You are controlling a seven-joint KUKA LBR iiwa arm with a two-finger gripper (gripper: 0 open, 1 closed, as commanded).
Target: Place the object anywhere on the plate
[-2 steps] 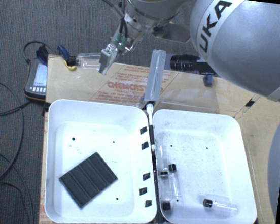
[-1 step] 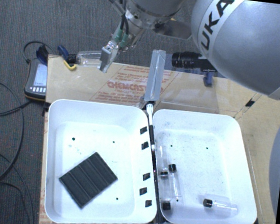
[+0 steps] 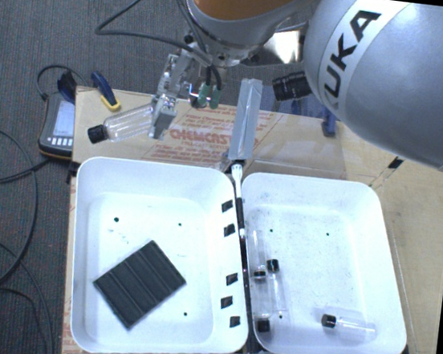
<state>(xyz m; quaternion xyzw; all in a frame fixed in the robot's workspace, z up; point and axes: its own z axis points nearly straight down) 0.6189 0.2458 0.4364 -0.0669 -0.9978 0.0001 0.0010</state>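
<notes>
A dark ribbed square plate lies tilted in the left bin, near its front. My gripper hangs high over the cardboard behind the bins, its two fingers spread wide apart with nothing between them. A clear bottle with a black cap shows at the outer side of the left finger, its base meeting the finger. I cannot tell whether it rests on the cardboard or hangs from the finger. In the right bin are clear vials with black caps, along the left wall and near the front.
The divider between the bins carries several black clips. A handheld pendant and cables lie on the floor to the left. A blue and yellow tool sits on the cardboard's back left corner.
</notes>
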